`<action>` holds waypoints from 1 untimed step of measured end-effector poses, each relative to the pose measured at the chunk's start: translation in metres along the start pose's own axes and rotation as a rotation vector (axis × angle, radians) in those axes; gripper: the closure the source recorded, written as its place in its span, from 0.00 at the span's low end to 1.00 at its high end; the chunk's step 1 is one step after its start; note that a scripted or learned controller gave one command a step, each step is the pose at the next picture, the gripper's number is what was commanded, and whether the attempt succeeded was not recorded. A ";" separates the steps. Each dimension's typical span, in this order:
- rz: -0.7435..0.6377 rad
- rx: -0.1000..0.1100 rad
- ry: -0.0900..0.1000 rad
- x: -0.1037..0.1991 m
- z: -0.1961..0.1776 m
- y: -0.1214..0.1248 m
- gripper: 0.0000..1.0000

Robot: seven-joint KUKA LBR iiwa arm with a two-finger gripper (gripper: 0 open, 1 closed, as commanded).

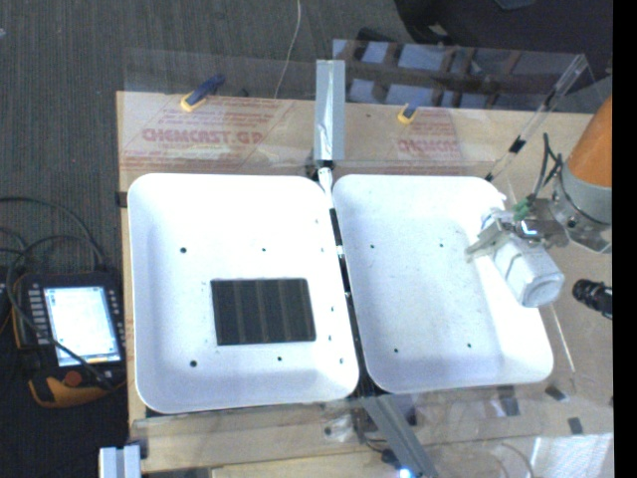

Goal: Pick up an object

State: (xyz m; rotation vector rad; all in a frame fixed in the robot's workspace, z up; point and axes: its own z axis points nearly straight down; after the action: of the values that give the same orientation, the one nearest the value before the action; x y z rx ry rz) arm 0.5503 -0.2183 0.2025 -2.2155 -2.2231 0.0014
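Bench (289,137) is pale plywood w/ a clear sheet over the back strip, red lettering showing through. Around it is dark grey carpet (60,88). A handheld pendant (75,322) w/ a lit screen lies on the floor at the left, cables looping by it. A blue-and-yellow clamp (202,91) and a small yellow clamp (406,115) sit on the back strip. A grey metal post (329,108) stands btwn them, above the seam where the bins meet.

The L bin (159,217) and R bin (398,357) are side by side, inner rims touching. The object, a dark ribbed rectangular panel (264,311), lies flat on the L bin's floor, toward the front and a little right of centre. It is apart from all walls, w/ white floor showing on every side.

The arm (587,202), orange band (609,147) at the frame edge, reaches over the R bin's right wall. The gripper (495,235) is just inside that wall, well apart from the panel, w/ bare white floor to its left. Open or closed: can't tell, too small and cluttered. A white cylindrical piece (532,272) hangs just beside it, poss. part of the tool.
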 end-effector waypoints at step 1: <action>0.180 0.001 0.001 0.029 0.066 0.006 0.00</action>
State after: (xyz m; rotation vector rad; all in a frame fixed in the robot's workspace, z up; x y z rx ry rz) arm 0.5562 -0.1895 0.1367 -2.4056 -2.0139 0.0018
